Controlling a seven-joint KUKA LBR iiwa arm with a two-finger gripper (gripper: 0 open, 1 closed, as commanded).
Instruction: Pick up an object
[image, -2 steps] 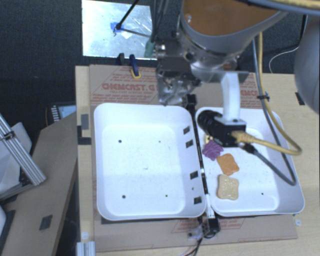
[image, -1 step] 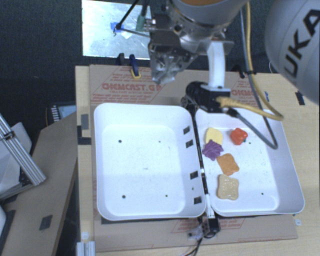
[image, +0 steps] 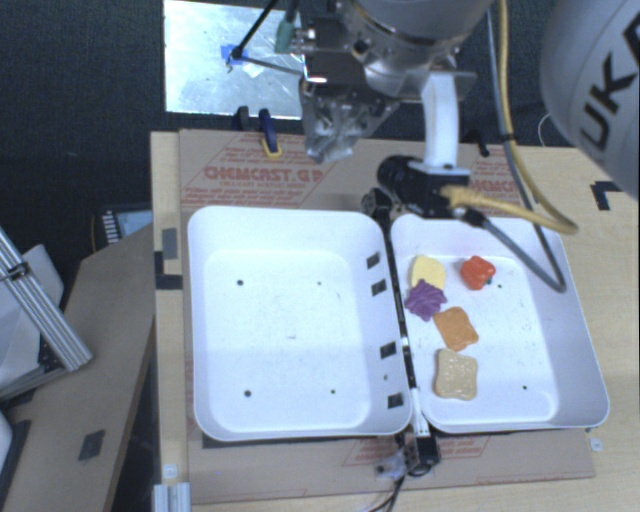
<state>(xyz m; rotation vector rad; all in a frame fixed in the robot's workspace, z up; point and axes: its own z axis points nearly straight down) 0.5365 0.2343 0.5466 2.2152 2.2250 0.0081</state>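
Here, line by line:

Bench: two shallow white bins are sitting side by side on a tan board printed with red lettering, filling the middle and lower part of the frame.

Left bin (image: 210, 330): it is lying at centre left, showing its white floor with a few small dark dots.

Right bin (image: 560, 370): it is lying at centre right, touching the left bin along a dark hinged seam, and it is holding five small items grouped near its left wall.

Yellow piece (image: 429, 271): it is resting at the upper left of the group, just beside the seam.

Red piece (image: 478, 271): it is sitting to the right of the yellow piece, apart from it.

Purple piece (image: 426, 299): it is lying just below the yellow piece, close against it.

Orange piece (image: 455, 327): it is resting lower right of the purple piece, near it.

Tan piece (image: 456, 375): it is lying lowest in the group (it looks like a toast slice), just under the orange piece.

Gripper (image: 330, 135): it is hanging at the upper centre of the frame, above the board beyond the back rim of the left bin and well apart from the five items; nothing is showing in its grasp, and I cannot tell how the tool is set.

Cables (image: 520, 215): a yellow hose and a grey one are trailing from the top of the frame across the right bin's back corner.
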